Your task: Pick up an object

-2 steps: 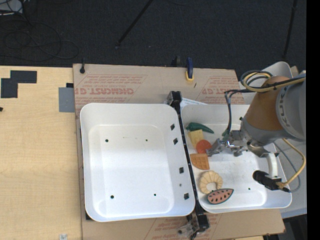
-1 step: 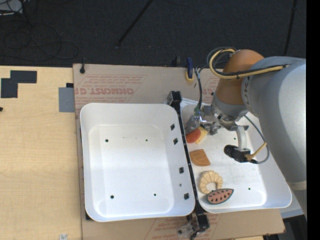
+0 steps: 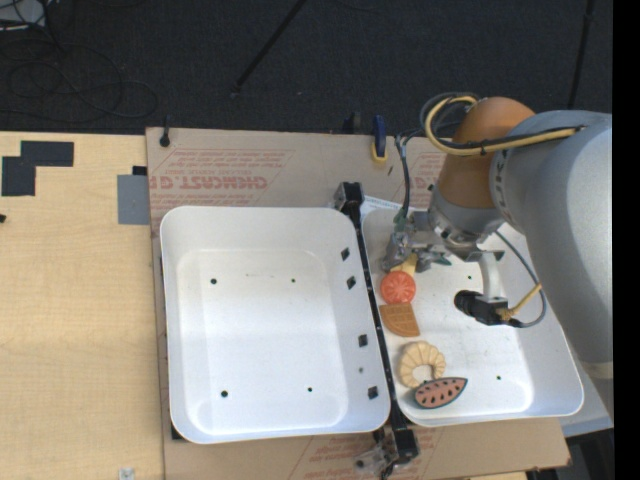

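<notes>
The left bin [image 3: 200, 268] sits beside the right bin [image 3: 540, 378], which holds a tomato [image 3: 398, 287], toast slice [image 3: 400, 319], croissant [image 3: 421, 362] and watermelon slice [image 3: 440, 392]. The hand [image 3: 412, 253] hangs just above the tomato; I cannot tell its grip.

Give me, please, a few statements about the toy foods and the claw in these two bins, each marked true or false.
1. The red tomato lies in the right bin. True.
2. The watermelon slice lies in the left bin. False: it lies in the right bin, near its front edge.
3. The croissant lies between the toast slice and the watermelon slice. True.
4. The claw hangs over the left bin. False: it is over the right bin, just behind the tomato.
</notes>
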Controlling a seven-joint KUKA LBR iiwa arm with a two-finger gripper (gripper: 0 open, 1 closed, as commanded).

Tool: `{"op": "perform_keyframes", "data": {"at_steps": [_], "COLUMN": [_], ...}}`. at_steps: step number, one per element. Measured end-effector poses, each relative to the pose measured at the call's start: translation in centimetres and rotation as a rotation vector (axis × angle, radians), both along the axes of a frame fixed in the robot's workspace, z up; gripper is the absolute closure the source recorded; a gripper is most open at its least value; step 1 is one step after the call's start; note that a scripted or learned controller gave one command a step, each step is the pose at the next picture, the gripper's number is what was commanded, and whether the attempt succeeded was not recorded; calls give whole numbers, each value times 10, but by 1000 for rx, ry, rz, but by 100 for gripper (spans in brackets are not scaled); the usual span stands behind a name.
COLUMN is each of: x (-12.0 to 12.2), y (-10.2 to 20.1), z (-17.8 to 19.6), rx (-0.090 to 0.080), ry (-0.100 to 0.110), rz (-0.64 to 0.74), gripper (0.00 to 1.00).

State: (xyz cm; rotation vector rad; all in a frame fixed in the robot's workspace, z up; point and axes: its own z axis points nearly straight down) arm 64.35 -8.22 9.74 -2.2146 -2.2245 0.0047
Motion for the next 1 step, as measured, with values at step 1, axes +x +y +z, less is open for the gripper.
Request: {"op": "perform_keyframes", "data": {"at_steps": [1], "x": [3], "y": [67], "z": [97], "rx": [3], "ry": [-12], "rz": [3], "gripper": [100]}}
